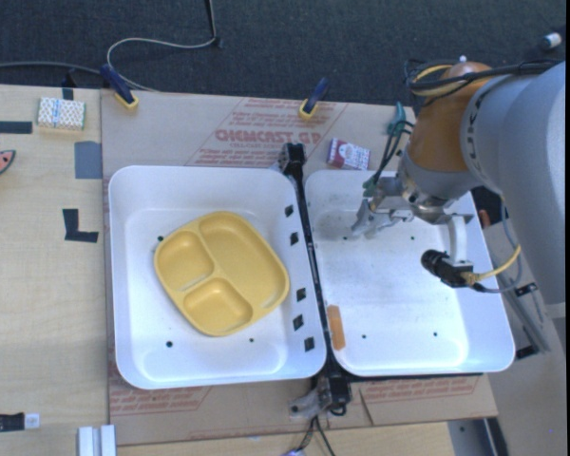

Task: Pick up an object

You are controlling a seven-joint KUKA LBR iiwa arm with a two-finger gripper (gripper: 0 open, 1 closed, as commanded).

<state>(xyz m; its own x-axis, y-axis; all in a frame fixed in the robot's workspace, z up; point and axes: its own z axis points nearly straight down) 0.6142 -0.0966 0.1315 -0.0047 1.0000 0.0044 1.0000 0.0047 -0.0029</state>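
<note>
Orange stick (335, 326) is lying in the right bin (475, 350), down by its near left corner, right beside the black divider (304, 255) that is running between the two bins. Nothing is touching it. The gripper (363, 224) is hanging over the far left part of the right bin, well apart from the orange stick. Its thin metal fingers (359, 222) are pointing down and to the left, and they are sitting very close together with nothing between them, though they are too small to tell if they are fully closed. The grey arm (522, 141) with its orange band (442, 131) is reaching in from the right. A yellow plate (220, 272) with three sections is lying flat in the middle of the left bin (133, 350). A small red and white packet (347, 154) is resting on the brown cardboard (247, 136) just behind the right bin. Two blue and yellow clamps (119, 85) are gripping the far edge of the cardboard.
</note>
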